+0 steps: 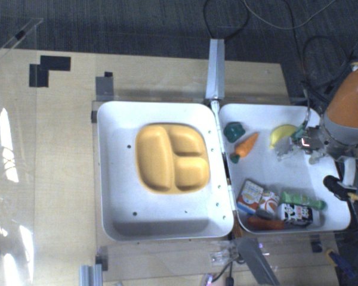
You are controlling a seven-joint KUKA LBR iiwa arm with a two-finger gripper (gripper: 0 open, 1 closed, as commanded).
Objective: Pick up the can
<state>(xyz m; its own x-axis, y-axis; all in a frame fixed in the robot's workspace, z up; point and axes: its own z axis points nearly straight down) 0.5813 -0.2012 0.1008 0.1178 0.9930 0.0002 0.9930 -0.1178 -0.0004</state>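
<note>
White plastic bins sit side by side on your wooden bench (59, 159); the left bin (116, 213) carries a yellow divided tray (171, 158), and the right bin (334, 219) holds the clutter. You find the can (297, 214), black and white, lying on its side by the near wall of the right bin, with a green packet (302, 199) touching it above and a small carton (258, 198) just to its left. An orange carrot (246, 145), a teal piece (233, 130) and a yellow banana (282, 134) lie towards the far side. Your gripper (303, 140) hovers beside the banana, well apart from the can; you cannot tell how its jaws stand
</note>
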